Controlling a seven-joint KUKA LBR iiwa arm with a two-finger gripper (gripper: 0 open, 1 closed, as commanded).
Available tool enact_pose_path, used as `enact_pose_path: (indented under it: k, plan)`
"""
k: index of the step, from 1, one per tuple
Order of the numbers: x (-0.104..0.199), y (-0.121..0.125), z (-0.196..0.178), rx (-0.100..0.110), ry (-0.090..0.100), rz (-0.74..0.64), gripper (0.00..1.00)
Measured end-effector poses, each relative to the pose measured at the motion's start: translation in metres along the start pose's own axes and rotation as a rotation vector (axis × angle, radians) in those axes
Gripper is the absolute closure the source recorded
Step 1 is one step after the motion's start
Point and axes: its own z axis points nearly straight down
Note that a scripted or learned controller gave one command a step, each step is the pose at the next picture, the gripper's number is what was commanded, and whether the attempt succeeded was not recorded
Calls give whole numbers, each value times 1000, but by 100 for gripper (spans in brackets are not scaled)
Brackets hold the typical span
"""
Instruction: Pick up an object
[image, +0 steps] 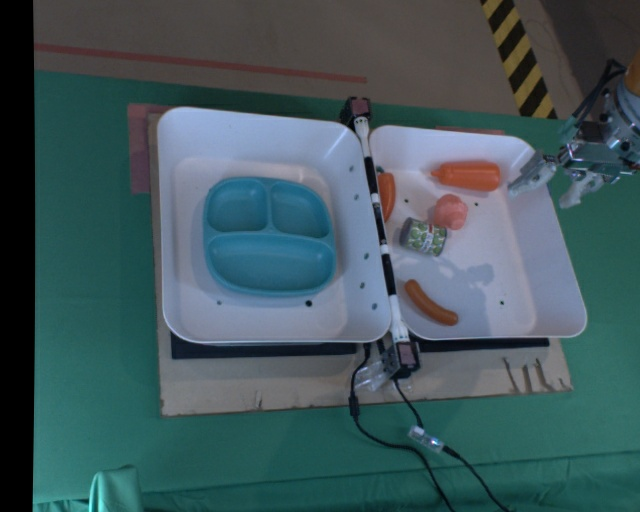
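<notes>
End effector (549, 183) released, nothing held, at 3 o'clock over right bin (545, 290) rim. Bin holds five items: can (423, 237) (label unreadable), two carrots (467, 176) (386, 194), sausage (431, 302), pink ball (449, 211). Left bin (185, 150): one teal tray (268, 236).

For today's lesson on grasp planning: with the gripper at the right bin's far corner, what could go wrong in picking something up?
1. The gripper hangs over the right bin rim and might clip it descending.
2. The can and pink item touch, so grasping one may shove the other.
3. The carrot lies beside the divider, leaving little room.
</notes>
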Motion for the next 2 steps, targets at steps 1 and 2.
enact_pose_path:
  k: [1,2]
  plan:
    - [37,32,121,-1,-1,-2,0]
    - [60,92,173,-10,-4,-2,0]
